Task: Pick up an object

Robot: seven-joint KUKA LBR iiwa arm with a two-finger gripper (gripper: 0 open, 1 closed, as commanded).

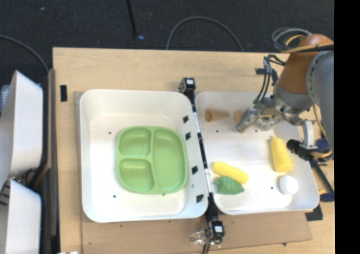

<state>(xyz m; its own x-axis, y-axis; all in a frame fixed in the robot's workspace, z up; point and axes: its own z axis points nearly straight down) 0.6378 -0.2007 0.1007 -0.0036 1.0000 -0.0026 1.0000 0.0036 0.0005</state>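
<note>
The right bin (253, 205) holds a yellow corn cob (230, 172), a green leafy piece (229, 186), a yellow bottle (280, 154), a white egg (288, 185) and a small tan cone (215, 115). My gripper (245, 121) hangs over the far part of this bin, just right of the tan cone. Nothing shows between its fingers. The grey arm with its orange band (301, 73) comes in from the right.
The left bin (95, 112) holds a green divided plate (152, 159). A black clip rail (198, 146) runs between the two bins. White boxes (22, 129) stand off the bench at the left. Cables loop on the dark floor behind.
</note>
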